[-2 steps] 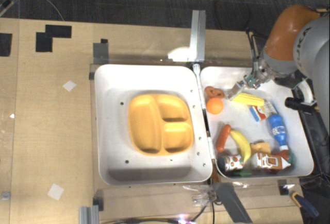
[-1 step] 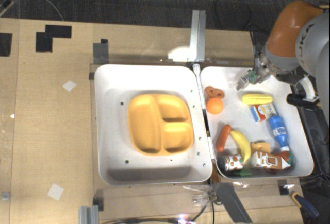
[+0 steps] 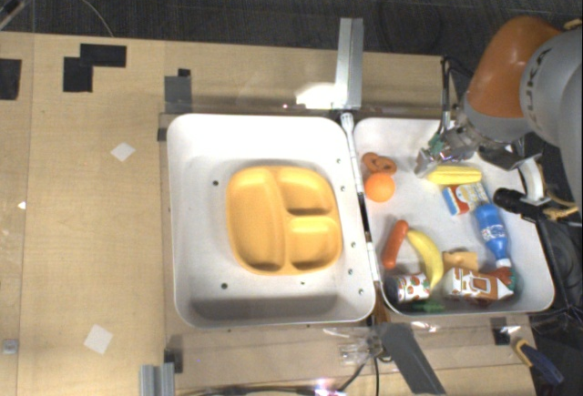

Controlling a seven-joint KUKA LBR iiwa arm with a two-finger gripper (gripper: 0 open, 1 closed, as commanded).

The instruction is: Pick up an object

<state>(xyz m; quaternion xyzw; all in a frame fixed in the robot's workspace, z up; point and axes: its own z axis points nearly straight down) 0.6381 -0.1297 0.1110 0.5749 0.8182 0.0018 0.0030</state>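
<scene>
The right bin [image 3: 537,294] holds several small items. Along its upper part lie a yellow oblong piece [image 3: 454,175], a small red, white and blue carton [image 3: 463,198] and a blue bottle [image 3: 492,233]. My gripper [image 3: 441,148] hangs over the bin's upper middle, just above and left of the yellow piece. Whether it touches the piece is unclear. Nothing is visibly lifted. A brown pretzel [image 3: 378,164] and an orange ball [image 3: 380,188] lie to the gripper's left.
A red sausage [image 3: 394,241], a banana [image 3: 425,256], a can [image 3: 412,288] and a brown carton [image 3: 475,285] crowd the right bin's near end. The left bin [image 3: 196,203] holds a yellow divided tray [image 3: 281,217]. A metal post [image 3: 350,66] stands between the bins at the back.
</scene>
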